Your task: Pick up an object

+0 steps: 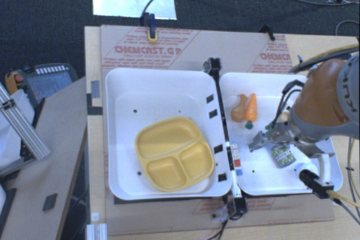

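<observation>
In the right bin an orange carrot lies against a tan pear-shaped piece near the far left corner. A small dark green bit sits just below them. My gripper hangs low over the bin's middle, below and to the right of the carrot. A green and white packet lies just right of the gripper, partly under the wrist. Nothing shows held in the gripper.
The left bin holds a yellow divided plate. A black strip of clips runs between the bins. My arm's orange band covers the right bin's right side. A control pendant lies off the bench at left.
</observation>
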Controlling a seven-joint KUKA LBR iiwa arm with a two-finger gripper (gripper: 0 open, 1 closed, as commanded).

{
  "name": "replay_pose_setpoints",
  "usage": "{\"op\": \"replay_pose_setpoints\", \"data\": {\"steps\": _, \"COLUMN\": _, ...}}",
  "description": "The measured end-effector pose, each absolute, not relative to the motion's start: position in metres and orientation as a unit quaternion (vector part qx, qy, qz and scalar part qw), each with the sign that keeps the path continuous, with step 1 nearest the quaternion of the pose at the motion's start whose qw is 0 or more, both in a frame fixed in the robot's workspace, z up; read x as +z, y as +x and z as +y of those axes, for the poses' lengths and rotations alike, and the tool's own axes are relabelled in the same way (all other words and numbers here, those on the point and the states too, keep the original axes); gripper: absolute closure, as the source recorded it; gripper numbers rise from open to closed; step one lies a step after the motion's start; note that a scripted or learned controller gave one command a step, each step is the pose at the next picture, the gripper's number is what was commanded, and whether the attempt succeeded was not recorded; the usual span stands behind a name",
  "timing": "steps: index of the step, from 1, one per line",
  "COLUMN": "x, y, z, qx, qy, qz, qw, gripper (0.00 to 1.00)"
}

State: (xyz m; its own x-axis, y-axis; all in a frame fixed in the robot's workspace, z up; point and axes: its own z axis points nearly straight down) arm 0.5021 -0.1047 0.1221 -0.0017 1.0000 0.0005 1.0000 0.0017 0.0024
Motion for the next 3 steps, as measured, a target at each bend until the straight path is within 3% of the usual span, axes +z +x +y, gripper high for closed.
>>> {"op": "replay_pose_setpoints", "data": {"steps": 1, "x": 0.134, "y": 0.504, "z": -0.105, "qx": 0.0026, "qy": 0.706, "qz": 0.708, "qw": 0.003, "gripper": 1.00}}
{"op": "replay_pose_setpoints", "data": {"steps": 2, "x": 0.198, "y": 0.505, "z": -0.108, "qx": 0.0023, "qy": 0.706, "qz": 0.708, "qw": 0.004, "gripper": 1.00}}
{"op": "replay_pose_setpoints", "data": {"steps": 3, "x": 0.213, "y": 0.506, "z": -0.108, "qx": 0.0011, "qy": 0.706, "qz": 0.708, "qw": 0.002, "gripper": 1.00}}
